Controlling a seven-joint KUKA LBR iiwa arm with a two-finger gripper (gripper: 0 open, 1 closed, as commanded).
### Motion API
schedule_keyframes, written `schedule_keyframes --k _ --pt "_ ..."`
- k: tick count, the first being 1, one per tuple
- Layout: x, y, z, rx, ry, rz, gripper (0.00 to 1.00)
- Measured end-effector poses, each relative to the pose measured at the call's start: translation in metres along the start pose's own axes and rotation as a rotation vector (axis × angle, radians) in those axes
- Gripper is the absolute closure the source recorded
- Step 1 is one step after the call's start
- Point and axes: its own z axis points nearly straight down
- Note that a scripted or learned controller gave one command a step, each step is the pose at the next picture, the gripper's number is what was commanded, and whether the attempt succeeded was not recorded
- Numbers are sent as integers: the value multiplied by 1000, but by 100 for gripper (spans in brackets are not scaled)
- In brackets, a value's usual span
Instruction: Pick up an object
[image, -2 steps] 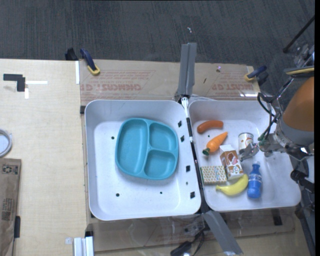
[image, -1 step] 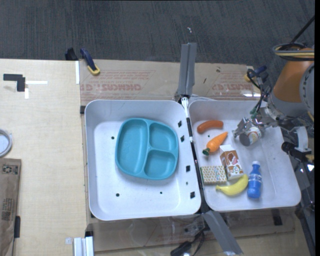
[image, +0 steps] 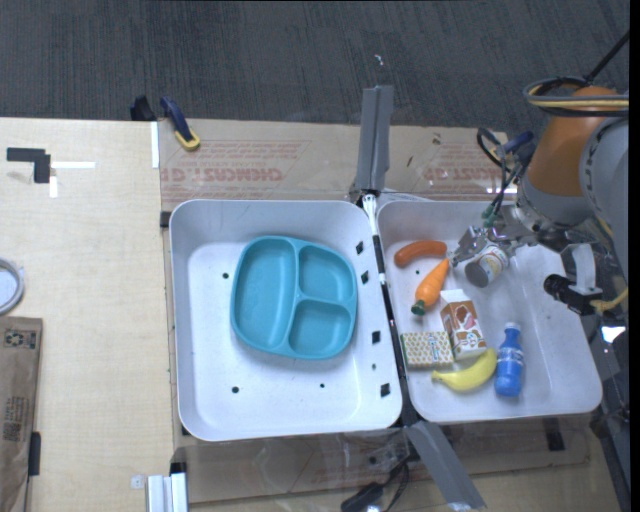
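Camera view, hidden or unclear: You saw the arm (image: 575, 140) cut off at the right edge. The hand (image: 484, 248) was a tangle of metal and cable above the right bin (image: 560, 400), and I could not tell you how it was set.
Camera view, hand and nearest thing: You had the hand right over a small grey can (image: 488, 268) lying at the far middle of the right bin; whether they touched could not be made out.
Camera view, other things in right bin: To the hand's left lay a sausage (image: 420, 252) and a carrot (image: 431, 285), close together. Nearer the camera sat a small carton (image: 462, 327), a cracker box (image: 427, 349), a banana (image: 468, 375) and a blue bottle (image: 509, 362), well apart from the hand.
Camera view, left bin: You saw a blue divided plate (image: 295, 297) alone in the left bin (image: 200, 400).
Camera view, writing: Red mirrored lettering on the cardboard (image: 260, 160) behind the bins was too faint to read. The carton's print was too small to read.
Camera view, tabletop: A tape roll (image: 6, 288) was cut off at the left edge of the tabletop (image: 80, 250).
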Motion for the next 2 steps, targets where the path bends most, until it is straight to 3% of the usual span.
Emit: schedule_keyframes --k 1,2 --pt "0 1 -10 -1 -3 -3 100" --pt "0 1 -10 -1 -3 -3 0"
